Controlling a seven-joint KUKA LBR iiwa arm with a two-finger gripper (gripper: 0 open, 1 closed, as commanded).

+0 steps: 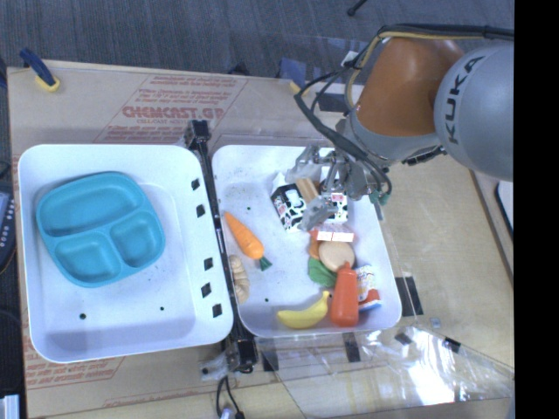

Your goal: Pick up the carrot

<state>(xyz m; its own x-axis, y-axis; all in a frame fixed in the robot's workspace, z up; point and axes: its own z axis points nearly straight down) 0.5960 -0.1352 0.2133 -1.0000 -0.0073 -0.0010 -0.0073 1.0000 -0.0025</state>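
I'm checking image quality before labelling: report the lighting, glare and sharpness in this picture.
Camera view: light is even and soft, with faint shadows along the bin walls; clear plastic sheet at the lower right catches glare; the carrot and blue tray look reasonably sharp; the gripper is cluttered and hard to read against the items below it.

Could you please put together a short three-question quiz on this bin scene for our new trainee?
1. True or false: the carrot lies in the right bin.
2. What lies in the left bin? A) a banana B) a blue divided tray C) a red bottle
3. Fill in: the banana lies at the bin's near edge, just left of the red ____.

Key:
1. True; it lies near that bin's left wall, apart from the gripper.
2. B, the blue divided tray.
3. Bottle; the red bottle stands beside the banana's tip.
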